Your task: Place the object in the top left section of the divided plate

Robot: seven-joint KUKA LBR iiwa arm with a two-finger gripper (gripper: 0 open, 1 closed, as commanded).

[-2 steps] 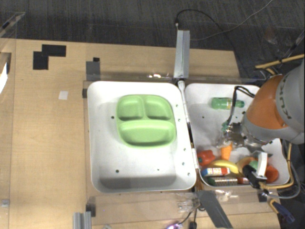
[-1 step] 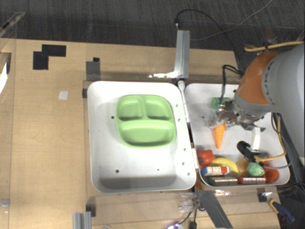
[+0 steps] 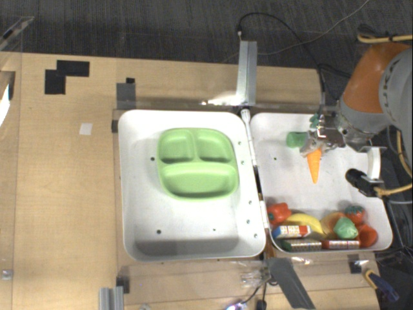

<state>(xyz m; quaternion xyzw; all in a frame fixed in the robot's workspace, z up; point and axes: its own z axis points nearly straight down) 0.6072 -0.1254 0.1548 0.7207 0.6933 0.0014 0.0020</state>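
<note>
- Pincer over the right bin, clamped on the toy carrot's green top.
- Carrot hangs upright, orange tip pointing down.
- Green divided plate sits in the left bin.

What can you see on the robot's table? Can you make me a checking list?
Surface: wooden bench with two white bins, left bin and right bin.
Job's things: green divided plate in left bin, nothing on it; orange carrot with green top in right bin.
Clutter: pile of toy food along right bin's near edge.
Grippers: tool right above the carrot's top; grip unclear.
Cables: black cables on the dark floor behind.
Surroundings: black tape marks on bench.
</note>
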